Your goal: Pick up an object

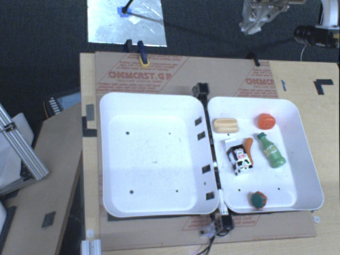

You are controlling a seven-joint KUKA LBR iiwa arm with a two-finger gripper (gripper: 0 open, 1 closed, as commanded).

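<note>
The right bin point(305, 142) holds several small items: a tan bread roll point(225, 125), a red-orange tomato point(266, 121), a green bottle point(272, 151), an orange carrot point(248, 148), a black-and-white cow-print carton point(240, 159) and a small red-and-green strawberry point(258, 199) near the front wall. My gripper point(252, 21) hangs high at the top right, beyond the far edge of the bench and well away from the bins, with nothing seen between its fingers.
The left bin point(109, 158) lies beside the right one, joined by a black hinge strip point(208, 142). A cardboard sheet point(175, 70) underlies both. A shiny metal plate point(126, 14) sits on the dark floor at top left. An aluminium rail point(21, 147) leans at the left.
</note>
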